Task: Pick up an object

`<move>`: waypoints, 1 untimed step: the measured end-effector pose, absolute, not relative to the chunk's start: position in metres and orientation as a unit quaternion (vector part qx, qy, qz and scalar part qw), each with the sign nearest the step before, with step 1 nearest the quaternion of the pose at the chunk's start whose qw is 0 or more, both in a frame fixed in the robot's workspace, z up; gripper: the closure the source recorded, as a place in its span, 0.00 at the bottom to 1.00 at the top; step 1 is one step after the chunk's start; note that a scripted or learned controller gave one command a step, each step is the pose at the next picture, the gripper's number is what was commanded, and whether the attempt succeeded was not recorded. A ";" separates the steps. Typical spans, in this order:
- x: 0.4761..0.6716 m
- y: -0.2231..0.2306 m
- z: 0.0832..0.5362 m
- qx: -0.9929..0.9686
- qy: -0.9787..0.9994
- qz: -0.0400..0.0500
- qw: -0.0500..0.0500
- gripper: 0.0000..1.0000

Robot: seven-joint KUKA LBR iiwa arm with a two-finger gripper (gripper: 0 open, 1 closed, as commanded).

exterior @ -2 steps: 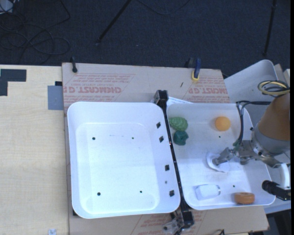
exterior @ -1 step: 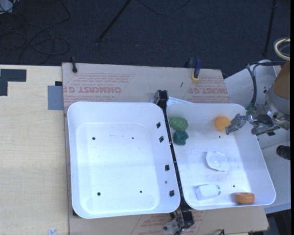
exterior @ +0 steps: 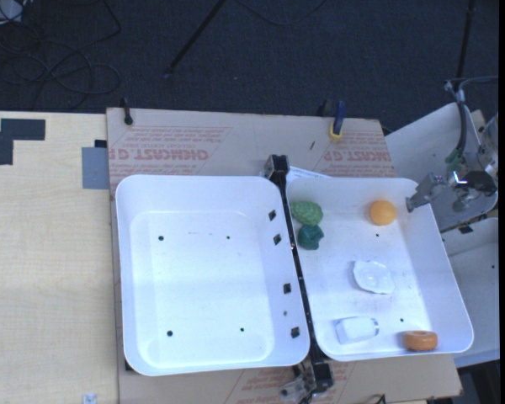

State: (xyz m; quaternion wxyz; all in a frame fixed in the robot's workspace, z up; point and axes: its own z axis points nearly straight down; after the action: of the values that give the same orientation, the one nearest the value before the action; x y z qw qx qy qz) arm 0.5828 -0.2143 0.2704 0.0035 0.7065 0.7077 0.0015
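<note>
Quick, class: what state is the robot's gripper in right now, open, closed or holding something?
Gripper: cannot be told; it sits at the right bin's far right edge, too small and blurred to read.

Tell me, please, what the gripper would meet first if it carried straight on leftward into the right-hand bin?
Probably the round orange ball: it lies nearest the gripper, just left of it, though height is unclear from this slanted view.

robot lab: white bins [exterior: 126, 225] clamped on cardboard [exterior: 236, 146], floor cables [exterior: 59, 66], tripod legs [exterior: 198, 23].
</note>
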 end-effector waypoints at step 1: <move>0.617 -0.214 0.335 0.706 0.708 0.002 0.004 0.00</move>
State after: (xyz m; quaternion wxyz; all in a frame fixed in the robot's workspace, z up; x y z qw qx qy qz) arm 0.6167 -0.2137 0.3352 0.0037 0.7061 0.7081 0.0016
